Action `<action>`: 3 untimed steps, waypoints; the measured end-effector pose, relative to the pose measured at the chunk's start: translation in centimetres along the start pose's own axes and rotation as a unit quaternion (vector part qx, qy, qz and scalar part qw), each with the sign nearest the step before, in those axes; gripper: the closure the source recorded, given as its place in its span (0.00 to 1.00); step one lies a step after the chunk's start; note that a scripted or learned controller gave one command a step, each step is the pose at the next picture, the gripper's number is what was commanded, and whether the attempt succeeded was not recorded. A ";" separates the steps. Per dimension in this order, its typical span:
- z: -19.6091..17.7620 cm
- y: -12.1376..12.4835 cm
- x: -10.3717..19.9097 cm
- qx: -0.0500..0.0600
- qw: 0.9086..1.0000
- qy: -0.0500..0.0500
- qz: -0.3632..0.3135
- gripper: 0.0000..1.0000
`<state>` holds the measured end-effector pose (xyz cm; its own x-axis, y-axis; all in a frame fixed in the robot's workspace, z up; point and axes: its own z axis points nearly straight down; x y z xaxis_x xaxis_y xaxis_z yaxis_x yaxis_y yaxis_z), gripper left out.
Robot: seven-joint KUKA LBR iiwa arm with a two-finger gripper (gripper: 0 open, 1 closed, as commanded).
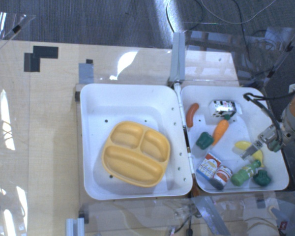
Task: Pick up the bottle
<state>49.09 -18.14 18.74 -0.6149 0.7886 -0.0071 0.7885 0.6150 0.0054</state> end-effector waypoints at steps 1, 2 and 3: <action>7.2 1.4 2.0 0.000 0.994 0.000 -0.111 0.00; 9.9 1.9 2.8 0.000 1.000 0.000 -0.030 0.00; 8.6 2.3 2.6 -0.004 1.000 -0.004 -0.030 1.00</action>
<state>49.36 -14.72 10.15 -0.6614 0.7499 -0.0151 0.7497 0.6616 0.0132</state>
